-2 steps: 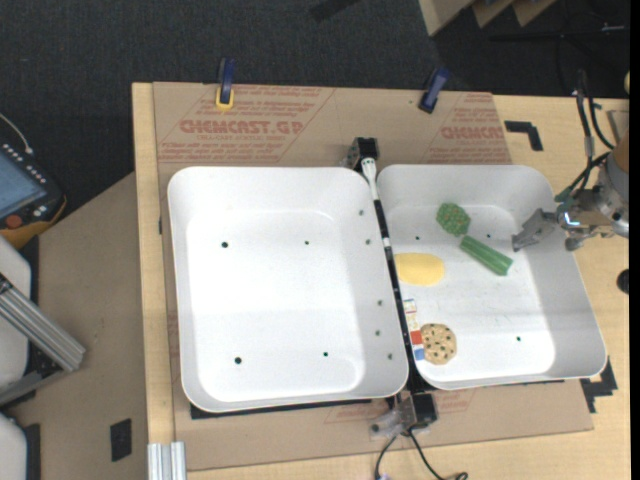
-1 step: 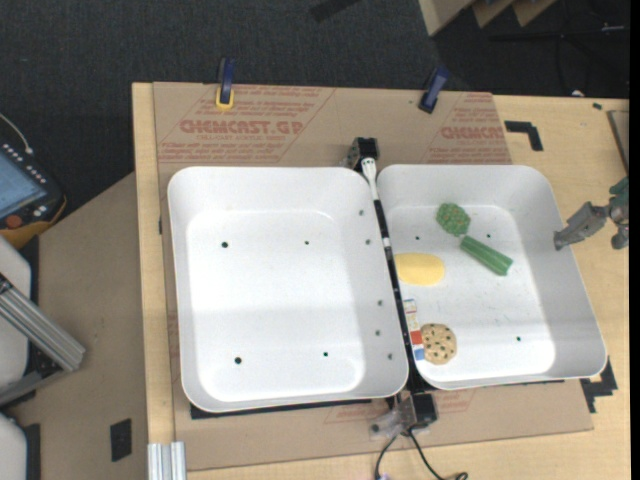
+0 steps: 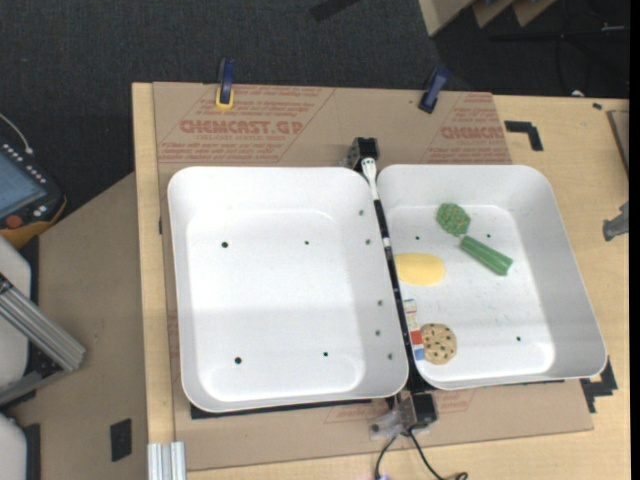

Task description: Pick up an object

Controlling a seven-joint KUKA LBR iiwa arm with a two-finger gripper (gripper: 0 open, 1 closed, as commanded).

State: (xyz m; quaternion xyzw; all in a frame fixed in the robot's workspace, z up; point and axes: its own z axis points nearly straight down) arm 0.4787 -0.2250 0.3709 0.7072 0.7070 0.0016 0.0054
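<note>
**Four candidates, all in the right bin**

Lying in the right bin [image 3: 566,268], all toward its left half: a green clump [image 3: 452,218] at the top, a green stick [image 3: 487,256] just below and right of it, a yellow oval [image 3: 420,269] near the inner wall, and a cookie [image 3: 438,343] low down, close to the front corner. Nothing to choose from in the left bin [image 3: 200,268].

Cannot tell the state of the end effector, wide or narrow. Given an arm reaching in from the right, every candidate lies leftward of the entry side, across bare bin floor.

Judging by position, the stick looks the best first choice:
- nearest to the arm's side
- well apart from the walls
- long axis slanting from upper left to lower right, so calls for a closing line across that slant, from lower left to upper right

Beware the clump, almost touching the stick's upper end; better to aim at the stick's middle or lower end.

Less inviting:
- the oval, near the inner wall and low in profile
- the cookie, flat, hard by the wall and beside a small red and blue scrap [image 3: 417,338]

Both likely to slip or to let the end effector foul the wall
</note>
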